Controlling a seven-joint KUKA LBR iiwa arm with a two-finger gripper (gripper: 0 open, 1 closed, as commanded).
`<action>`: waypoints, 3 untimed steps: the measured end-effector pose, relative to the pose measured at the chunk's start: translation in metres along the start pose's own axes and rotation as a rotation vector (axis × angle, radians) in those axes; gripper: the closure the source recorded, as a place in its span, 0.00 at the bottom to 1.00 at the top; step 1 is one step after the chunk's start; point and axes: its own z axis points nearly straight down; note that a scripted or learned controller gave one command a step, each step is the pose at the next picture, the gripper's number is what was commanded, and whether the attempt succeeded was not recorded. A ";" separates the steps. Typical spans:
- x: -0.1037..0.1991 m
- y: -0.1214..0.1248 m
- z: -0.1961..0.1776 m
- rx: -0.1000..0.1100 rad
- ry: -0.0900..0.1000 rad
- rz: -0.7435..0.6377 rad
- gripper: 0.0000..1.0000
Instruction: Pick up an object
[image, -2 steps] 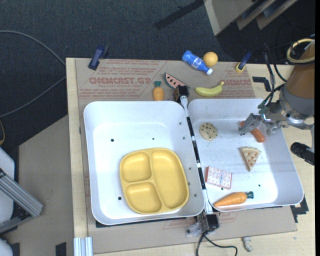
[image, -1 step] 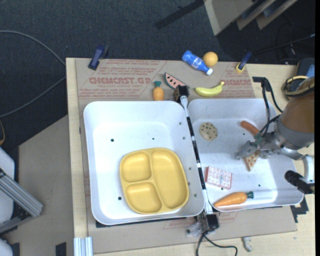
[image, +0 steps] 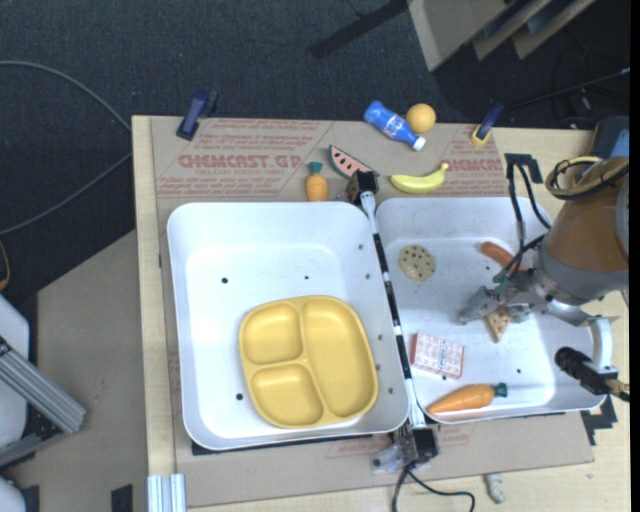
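The claw (image: 497, 306) is lowered in the right bin (image: 455, 228), over a small tan piece (image: 496, 324); its state cannot be told. A cookie (image: 417, 262) is seen at ten o'clock of it.

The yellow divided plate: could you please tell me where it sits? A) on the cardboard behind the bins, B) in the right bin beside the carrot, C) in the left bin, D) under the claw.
C: the yellow divided plate lies on the floor of the left bin, across the divider from the carrot.
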 end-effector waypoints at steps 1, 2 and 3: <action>0.000 0.000 -0.010 -0.002 -0.001 0.001 1.00; 0.048 0.030 0.000 -0.003 -0.002 -0.001 1.00; 0.135 0.012 -0.161 -0.004 -0.001 -0.001 1.00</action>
